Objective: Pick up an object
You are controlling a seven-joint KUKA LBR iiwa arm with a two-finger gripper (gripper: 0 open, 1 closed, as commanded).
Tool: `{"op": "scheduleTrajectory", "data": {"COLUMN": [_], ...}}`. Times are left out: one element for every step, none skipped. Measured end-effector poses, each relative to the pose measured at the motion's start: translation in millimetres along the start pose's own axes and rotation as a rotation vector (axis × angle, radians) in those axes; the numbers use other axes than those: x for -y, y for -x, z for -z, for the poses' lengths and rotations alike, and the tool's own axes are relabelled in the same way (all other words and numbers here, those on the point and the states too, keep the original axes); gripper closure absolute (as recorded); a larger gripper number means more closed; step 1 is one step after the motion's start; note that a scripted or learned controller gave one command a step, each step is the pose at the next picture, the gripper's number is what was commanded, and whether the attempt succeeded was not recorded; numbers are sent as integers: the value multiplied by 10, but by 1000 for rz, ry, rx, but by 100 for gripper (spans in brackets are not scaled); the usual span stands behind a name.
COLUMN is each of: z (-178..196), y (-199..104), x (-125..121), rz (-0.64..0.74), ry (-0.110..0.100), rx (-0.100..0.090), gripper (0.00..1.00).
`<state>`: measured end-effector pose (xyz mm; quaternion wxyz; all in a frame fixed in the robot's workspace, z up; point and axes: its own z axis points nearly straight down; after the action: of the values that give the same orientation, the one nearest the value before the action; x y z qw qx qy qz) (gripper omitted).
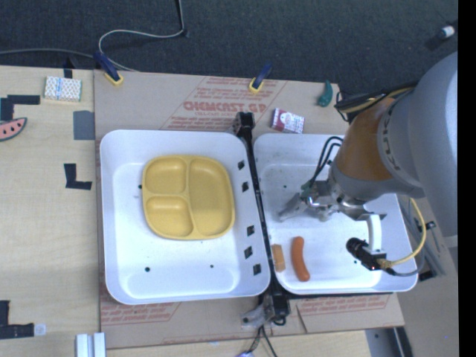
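A large robot arm (439, 132) with a smooth, rounded, pale grey shell. Next to the grey shell sits a wide orange-brown band (364, 151) that curves around the arm. Below the band is a grey metal wrist block (349, 192), ending in a silvery metal gripper (297, 205). Thin black cables (327, 158) loop along the band to the wrist. A white bracket (374, 233) carries a small black part, with a yellow cable (405, 255) curling from it.

Bins (123, 222): white plastic, smooth, slight sheen. Divided plate (187, 197): yellow plastic, matt. Sausage (300, 258), near the fingers (291, 210): glossy orange-red skin. Desk (44, 199): pale wood, cardboard sheet (216, 106) on it, matt.
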<state>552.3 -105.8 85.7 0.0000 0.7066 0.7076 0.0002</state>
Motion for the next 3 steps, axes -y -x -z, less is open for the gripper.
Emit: {"op": "scheduleTrajectory", "data": {"z": [98,96,6], "y": [9,9,-102], "x": [-4,-4,127], "rz": [0,0,-2], "ry": [3,3,6], "rx": [3,3,5], "gripper": [100,0,0]}}
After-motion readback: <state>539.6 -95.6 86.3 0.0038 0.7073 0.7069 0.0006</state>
